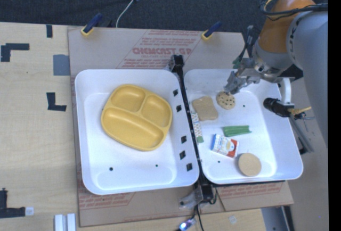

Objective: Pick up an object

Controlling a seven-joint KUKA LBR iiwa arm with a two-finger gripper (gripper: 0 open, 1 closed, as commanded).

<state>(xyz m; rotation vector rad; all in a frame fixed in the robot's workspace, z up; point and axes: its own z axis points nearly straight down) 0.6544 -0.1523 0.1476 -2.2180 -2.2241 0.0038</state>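
My gripper [233,85] hangs over the back of the right bin [277,142], just above and to the right of a chocolate-chip cookie [226,100]. Nothing shows between it and the cookie. A tan slice of bread [204,108] lies left of the cookie. Nearer the front are a green strip [236,130], a small white, blue and red carton [224,145] and a round tan disc [249,164]. All of them rest on the bin floor.
The left bin [90,166] holds a yellow divided plate [137,116]. A black divider [186,134] runs between the bins. A black fitting [276,105] on the arm juts over the right bin's right side. Two clamps [91,23] [211,29] hold the cardboard at the back.
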